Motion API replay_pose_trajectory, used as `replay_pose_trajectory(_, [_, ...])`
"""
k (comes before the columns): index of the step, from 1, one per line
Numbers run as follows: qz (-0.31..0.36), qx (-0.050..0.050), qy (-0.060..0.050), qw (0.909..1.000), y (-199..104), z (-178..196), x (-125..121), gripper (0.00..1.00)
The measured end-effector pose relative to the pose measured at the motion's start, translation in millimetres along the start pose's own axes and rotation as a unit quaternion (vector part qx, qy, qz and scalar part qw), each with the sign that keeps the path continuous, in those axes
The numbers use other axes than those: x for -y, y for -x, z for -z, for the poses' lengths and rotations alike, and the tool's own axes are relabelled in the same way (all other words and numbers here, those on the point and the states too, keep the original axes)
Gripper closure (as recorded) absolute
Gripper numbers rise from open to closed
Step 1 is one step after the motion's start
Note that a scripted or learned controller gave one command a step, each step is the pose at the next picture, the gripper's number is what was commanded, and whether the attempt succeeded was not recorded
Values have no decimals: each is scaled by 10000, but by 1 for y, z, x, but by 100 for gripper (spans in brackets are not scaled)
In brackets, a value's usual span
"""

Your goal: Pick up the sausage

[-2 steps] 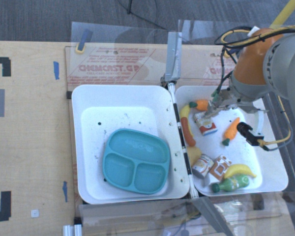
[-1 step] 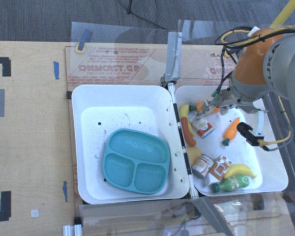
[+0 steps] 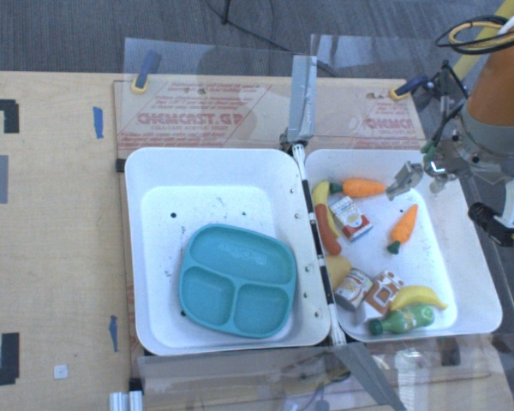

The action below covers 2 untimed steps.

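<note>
The sausage [image 3: 327, 229], a smooth reddish-brown link, is lying along the left wall of the right bin [image 3: 473, 255], just beside the milk carton [image 3: 352, 217]. The gripper [image 3: 417, 180] is hovering at that bin's upper right with fingers apart, holding nothing; open floor is showing below it. Two carrots [image 3: 363, 187] [image 3: 403, 227] and two bananas [image 3: 418, 297] [image 3: 320, 193] are lying around. The left bin [image 3: 154, 229] is holding one teal divided plate [image 3: 238, 279].

A teal divided plate [image 3: 237, 291] lies in the white left bin [image 3: 146, 229]. In the right bin, the sausage [image 3: 327, 229] is reddish-orange; at three o'clock, an orange carrot [image 3: 403, 227]; at five o'clock, a yellow banana [image 3: 418, 297].
</note>
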<state>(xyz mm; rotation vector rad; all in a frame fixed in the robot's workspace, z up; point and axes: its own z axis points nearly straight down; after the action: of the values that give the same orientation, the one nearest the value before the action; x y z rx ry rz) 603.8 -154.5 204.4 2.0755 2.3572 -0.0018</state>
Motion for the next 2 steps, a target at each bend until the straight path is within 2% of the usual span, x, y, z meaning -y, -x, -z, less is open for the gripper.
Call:
replay_pose_trajectory(1, [-378, 12, 48, 9993, -9, -116, 36, 0])
replay_pose_trajectory(2, [-170, 15, 39, 9998, -29, -117, -37, 0])
